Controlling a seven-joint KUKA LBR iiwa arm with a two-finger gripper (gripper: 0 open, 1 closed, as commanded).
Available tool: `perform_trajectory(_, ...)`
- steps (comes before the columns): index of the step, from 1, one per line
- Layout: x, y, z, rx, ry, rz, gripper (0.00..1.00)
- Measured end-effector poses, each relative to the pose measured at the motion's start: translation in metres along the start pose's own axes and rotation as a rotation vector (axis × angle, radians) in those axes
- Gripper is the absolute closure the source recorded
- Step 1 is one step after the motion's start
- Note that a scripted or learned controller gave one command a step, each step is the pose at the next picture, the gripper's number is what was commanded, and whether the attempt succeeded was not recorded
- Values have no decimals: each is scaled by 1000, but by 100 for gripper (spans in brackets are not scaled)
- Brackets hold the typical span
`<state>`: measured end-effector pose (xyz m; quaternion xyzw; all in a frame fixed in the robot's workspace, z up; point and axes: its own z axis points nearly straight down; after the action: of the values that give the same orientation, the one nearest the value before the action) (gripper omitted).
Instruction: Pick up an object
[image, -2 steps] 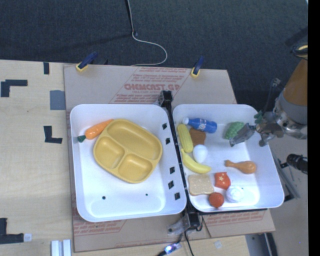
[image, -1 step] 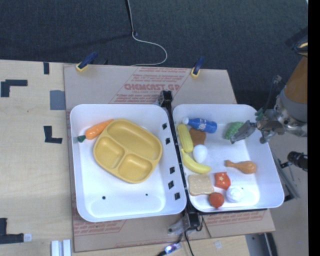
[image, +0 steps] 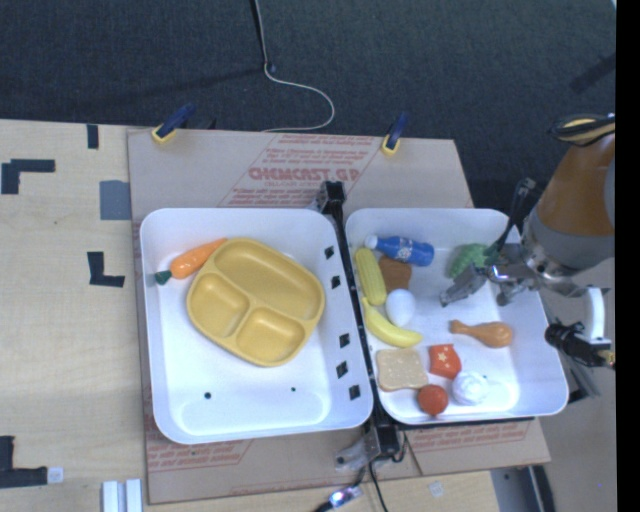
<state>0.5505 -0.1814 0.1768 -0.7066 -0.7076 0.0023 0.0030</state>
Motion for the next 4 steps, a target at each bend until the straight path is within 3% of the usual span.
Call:
perform_trajectory(1, 3, 0, 65, 1, 0, 0, 0)
perform_trajectory(2, 4, 0, 94, -6, -2, 0, 0)
perform_trajectory(3, 4, 0, 82, -7, -3, 0, 100)
perform_trajectory(4, 10, -4, 21, -11, -2, 0, 100)
